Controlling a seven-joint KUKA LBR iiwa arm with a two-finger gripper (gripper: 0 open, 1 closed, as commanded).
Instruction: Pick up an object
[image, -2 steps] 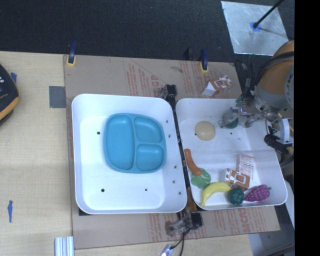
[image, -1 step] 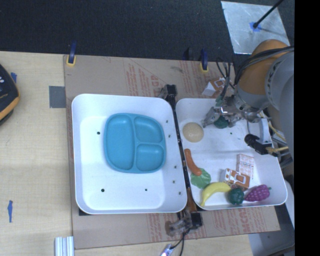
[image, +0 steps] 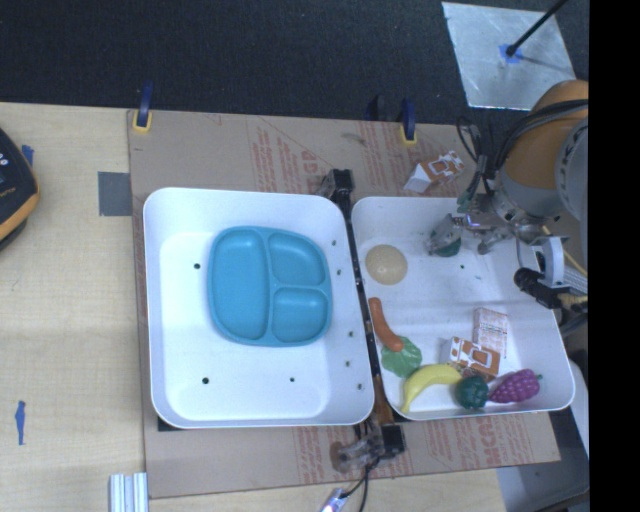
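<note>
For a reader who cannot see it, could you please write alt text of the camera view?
A grey and orange robot arm reaches from the right over the right white bin, which holds toy food: a banana, grapes, a carrot and a round bun. The left white bin holds a blue divided plate.

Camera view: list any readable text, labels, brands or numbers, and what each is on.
None can be read as words.
Cardboard sheet under the bins: faint red print, too blurred to read.
Two small orange-and-white packets in the right bin: printed, too small to read.
Similar packet on the cardboard behind that bin: unreadable.
Blue divided plate: no markings.
</note>
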